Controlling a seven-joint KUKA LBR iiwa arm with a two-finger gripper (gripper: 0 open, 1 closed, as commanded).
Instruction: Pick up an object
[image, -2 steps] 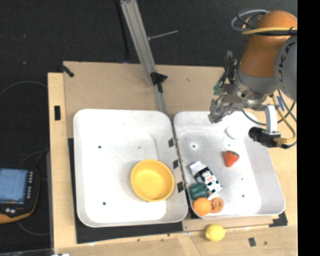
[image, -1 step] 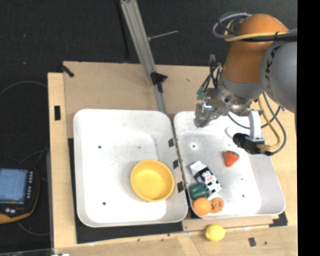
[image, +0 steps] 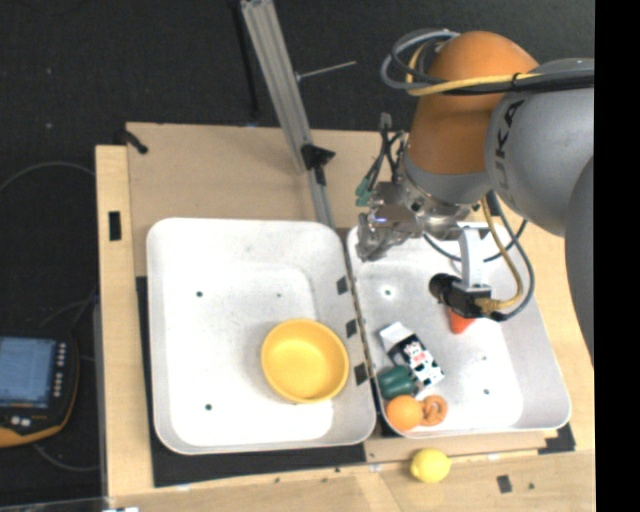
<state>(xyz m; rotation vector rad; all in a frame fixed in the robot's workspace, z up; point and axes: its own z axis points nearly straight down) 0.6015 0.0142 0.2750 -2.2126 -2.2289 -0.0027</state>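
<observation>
My gripper hangs over the far left corner of the right bin, just beside the divider between the bins. Nothing shows in its grasp. Near the front left of that bin lie a white box with black markings, a dark green object, an orange ball and a smaller orange piece. A small red-orange object lies mid-bin, to the right of and nearer than the gripper. A yellow bowl sits upright in the left bin.
A yellow lemon-like object rests on the bench outside the bins, in front of the right bin. A slanted metal rail rises behind the bins. The arm's grey and orange body covers the far right corner.
</observation>
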